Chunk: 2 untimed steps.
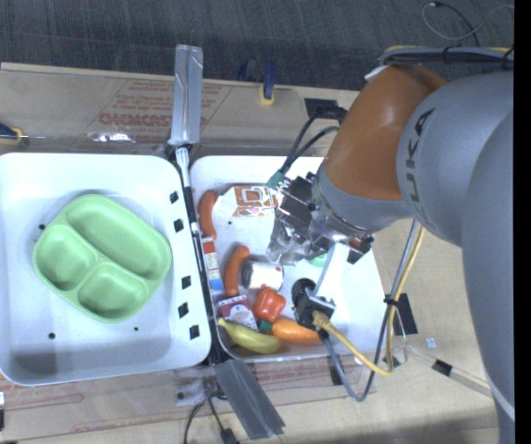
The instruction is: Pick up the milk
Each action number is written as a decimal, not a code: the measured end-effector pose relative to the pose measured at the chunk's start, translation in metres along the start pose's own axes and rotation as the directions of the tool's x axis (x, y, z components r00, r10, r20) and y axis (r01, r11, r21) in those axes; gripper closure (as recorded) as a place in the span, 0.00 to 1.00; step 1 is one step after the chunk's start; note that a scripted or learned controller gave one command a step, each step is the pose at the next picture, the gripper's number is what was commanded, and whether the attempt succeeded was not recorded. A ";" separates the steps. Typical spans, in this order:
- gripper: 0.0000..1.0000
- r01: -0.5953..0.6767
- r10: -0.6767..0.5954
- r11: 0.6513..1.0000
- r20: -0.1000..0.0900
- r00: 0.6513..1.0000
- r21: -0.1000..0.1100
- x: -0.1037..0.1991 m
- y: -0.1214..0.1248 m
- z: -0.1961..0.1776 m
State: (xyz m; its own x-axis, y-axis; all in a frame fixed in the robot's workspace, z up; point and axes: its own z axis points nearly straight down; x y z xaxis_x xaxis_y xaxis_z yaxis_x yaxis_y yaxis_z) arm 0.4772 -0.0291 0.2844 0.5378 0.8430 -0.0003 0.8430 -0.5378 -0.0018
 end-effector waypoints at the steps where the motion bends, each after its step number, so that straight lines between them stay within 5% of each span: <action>1: 0.00 -0.001 0.001 1.000 0.000 1.000 0.000 0.000 0.000 0.000; 2: 0.00 0.085 -0.085 0.996 0.003 0.996 0.003 0.010 0.063 0.057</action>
